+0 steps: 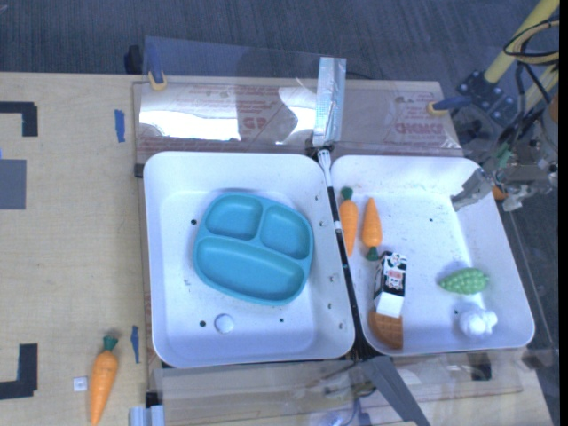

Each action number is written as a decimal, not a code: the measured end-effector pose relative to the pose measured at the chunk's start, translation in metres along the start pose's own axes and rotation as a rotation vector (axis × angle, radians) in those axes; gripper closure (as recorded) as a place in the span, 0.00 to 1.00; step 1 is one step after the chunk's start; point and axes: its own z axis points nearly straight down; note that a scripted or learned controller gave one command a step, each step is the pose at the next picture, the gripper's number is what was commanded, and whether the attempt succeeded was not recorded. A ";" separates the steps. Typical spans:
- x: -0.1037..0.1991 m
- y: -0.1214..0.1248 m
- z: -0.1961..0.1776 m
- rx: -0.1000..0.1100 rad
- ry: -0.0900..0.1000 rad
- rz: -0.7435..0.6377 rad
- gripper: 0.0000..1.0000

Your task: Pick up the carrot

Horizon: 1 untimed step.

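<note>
Right bin (497, 264) holds your carrot (371, 222), upright, left of the end effector (469, 193), whose grip you cannot tell.

Gripper (469, 193) hovers at the right bin's (510, 238) far rim, fingers too blurred to read, and the arm runs off the right edge.

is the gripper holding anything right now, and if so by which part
Nothing is held. The gripper sits over the right bin's far right edge, apart from both carrots there.
</note>
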 end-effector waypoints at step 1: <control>0.075 0.041 0.063 0.004 0.003 -0.154 0.00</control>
